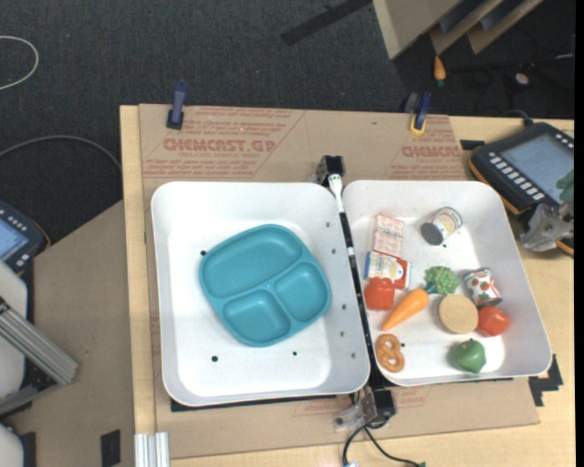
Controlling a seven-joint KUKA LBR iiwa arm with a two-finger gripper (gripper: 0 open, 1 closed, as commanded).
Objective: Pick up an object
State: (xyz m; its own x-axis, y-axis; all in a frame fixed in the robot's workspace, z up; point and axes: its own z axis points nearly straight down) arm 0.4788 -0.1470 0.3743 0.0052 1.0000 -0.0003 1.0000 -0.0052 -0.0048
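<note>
Nearby, carrot [405,308] wedged among broccoli [441,279], pretzel [390,352], carton [387,266].

pale tan blocky shape [444,25] at the top edge, dark seams between flat faces; cannot tell whether it is robot.

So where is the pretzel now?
The pretzel lies in the right bin, near its front left corner, just below the carrot and left of the green pepper.
</note>
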